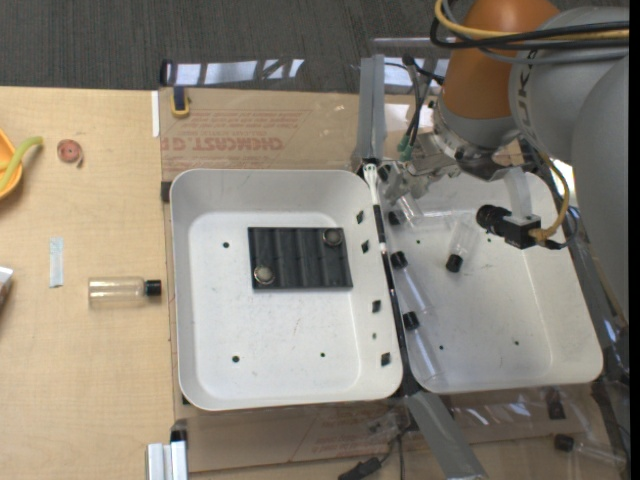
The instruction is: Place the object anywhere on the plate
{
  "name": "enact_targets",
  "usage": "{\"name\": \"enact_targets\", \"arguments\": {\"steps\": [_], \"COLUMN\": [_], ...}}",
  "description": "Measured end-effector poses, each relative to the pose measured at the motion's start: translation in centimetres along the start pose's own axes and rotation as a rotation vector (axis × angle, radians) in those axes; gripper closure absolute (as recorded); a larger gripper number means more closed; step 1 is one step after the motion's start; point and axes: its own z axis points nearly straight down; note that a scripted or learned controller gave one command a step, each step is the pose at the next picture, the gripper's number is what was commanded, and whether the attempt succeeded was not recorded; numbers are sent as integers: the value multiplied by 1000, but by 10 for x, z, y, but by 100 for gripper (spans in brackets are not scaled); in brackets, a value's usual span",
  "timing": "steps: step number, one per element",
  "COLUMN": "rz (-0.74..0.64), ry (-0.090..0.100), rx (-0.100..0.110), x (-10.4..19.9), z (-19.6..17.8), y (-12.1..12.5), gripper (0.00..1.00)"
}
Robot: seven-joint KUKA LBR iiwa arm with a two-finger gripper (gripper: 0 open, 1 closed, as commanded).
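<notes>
The small clear plastic vial with a black cap (457, 251), right of the black ribbed rectangular plate (300, 256), looks light, stiff and slippery; better to take it at its middle. Whether the gripper (405, 190) is released or clenched, I cannot tell.

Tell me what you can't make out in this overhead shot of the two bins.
- Gripper, camera view: buried under the arm's wrist and cables, so its state is unreadable.
- Clear bottle in the right bin: transparent against white, its outline barely reads apart from its black cap.
- Two small round pieces on the dark plate: too small to identify.
- Orange item: cut off by the left edge.
</notes>
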Motion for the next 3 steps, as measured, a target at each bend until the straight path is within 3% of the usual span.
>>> {"name": "enact_targets", "arguments": {"steps": [1,2,3], "rz": [59,-35,55], "ry": [0,3,1], "rx": [-3,1,0], "x": [-88,-24,7], "z": [-90,11,10], "y": [-5,-82,-5], "gripper": [100,100,100]}}
